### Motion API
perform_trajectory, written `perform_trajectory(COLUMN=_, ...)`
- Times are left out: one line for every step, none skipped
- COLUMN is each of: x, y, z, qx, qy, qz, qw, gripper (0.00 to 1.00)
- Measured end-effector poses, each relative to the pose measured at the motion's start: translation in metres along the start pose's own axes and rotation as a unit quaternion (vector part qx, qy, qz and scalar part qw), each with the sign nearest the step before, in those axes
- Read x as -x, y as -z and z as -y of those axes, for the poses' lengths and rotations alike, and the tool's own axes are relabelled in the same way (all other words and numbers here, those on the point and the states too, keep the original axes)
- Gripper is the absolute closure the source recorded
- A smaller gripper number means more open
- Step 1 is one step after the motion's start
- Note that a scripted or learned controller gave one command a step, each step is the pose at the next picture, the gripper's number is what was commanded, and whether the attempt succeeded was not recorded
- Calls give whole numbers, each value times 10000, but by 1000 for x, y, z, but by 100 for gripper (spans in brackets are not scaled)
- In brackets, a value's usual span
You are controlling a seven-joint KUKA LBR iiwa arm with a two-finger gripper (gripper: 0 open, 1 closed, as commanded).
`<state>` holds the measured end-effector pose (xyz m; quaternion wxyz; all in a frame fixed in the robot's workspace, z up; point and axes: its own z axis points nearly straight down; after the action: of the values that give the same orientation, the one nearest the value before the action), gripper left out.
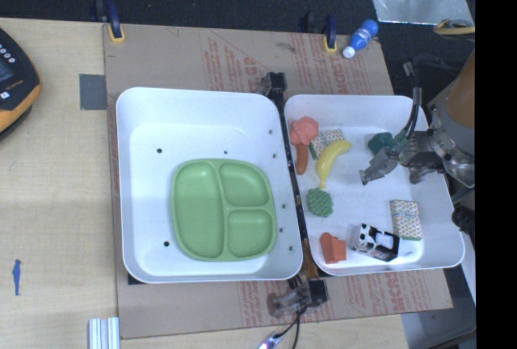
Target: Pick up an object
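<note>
The right bin (367, 107) holds several small items: a yellow banana (330, 157), a pink piece (304, 130), an orange carrot-like piece (301, 159), a green knobbly piece (320, 203), a red-orange block (332, 247), a black-and-white cow figure (376, 241), a patterned packet (405, 218) and a dark teal object (380, 142). My gripper (394, 171) hangs over the right half of this bin, just below the teal object. Its fingers are spread open, one fingertip (370, 174) pointing left, and nothing sits between them.
The left bin (145, 117) holds a green divided plate (224, 208). A second patterned packet (329, 137) lies behind the banana. A blue-and-white bottle (359, 39) lies beyond the bins, and a yellow-black device (12, 89) sits at the far left.
</note>
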<state>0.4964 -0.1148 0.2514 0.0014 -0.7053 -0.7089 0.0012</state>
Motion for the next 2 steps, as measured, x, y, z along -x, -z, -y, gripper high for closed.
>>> perform_trajectory(x=-25, y=-60, z=-115, qx=-4, qy=2, qz=9, qw=10000, gripper=0)
perform_trajectory(x=-17, y=-139, z=-118, qx=-14, qy=-3, qz=7, qw=10000, gripper=0)
